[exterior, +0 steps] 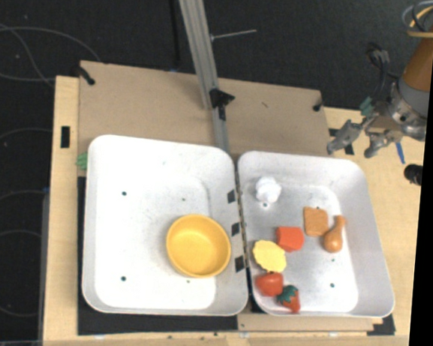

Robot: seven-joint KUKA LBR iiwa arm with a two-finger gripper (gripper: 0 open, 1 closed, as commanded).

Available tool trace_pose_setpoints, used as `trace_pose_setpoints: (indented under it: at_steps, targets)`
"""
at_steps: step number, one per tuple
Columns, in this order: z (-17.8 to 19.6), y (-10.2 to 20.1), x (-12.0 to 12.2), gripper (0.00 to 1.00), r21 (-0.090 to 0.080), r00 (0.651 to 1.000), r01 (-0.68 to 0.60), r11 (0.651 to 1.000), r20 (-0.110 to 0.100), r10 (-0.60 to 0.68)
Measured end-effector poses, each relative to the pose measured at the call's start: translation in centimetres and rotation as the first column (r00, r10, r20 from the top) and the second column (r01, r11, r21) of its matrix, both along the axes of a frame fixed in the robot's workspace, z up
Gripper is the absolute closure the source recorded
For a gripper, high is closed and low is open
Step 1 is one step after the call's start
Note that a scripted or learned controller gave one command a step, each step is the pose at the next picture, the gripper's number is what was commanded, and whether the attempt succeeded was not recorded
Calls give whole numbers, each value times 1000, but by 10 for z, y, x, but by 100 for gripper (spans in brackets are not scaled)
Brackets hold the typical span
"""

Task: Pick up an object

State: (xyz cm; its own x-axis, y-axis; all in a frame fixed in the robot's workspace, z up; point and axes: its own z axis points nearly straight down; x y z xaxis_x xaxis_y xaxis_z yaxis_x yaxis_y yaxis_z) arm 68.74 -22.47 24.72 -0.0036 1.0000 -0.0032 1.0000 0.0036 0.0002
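camera view looks down on the tabletop [154, 110] with two white bins side by side. the gripper [357, 141] hangs above the tabletop just past the far right corner of the right bin [354, 188], its two fingers spread apart with nothing between them. the arm [415, 69], grey with an orange band, comes in from the right. in the right bin lie a small white lump [267, 189] near the far left corner, a tan block [316, 221] just beside an orange pear-shaped piece [334, 235], a red-orange block [290, 238], a yellow piece [269, 255], and a red tomato-like thing [269, 284] touching a strawberry [289, 298] at the near edge. the left bin [126, 168] holds a yellow bowl [197, 246], upright, near its right side.
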Motion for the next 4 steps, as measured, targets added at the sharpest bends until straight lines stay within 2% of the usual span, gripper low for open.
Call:
trace_pose_setpoints:
  at_steps: [1,2,3,4]
  targets:
    - [0,-1,0,0,-2,1000,-1,1000,-1,1]
    - [-42,1,-1,0,-1,1000,-3,1000,-3,3]
    - [-103,-1,-1,0,-1,1000,-2,1000,-4,2]
    - [-140,-1,0,0,7,1000,-1,1000,-12,1]
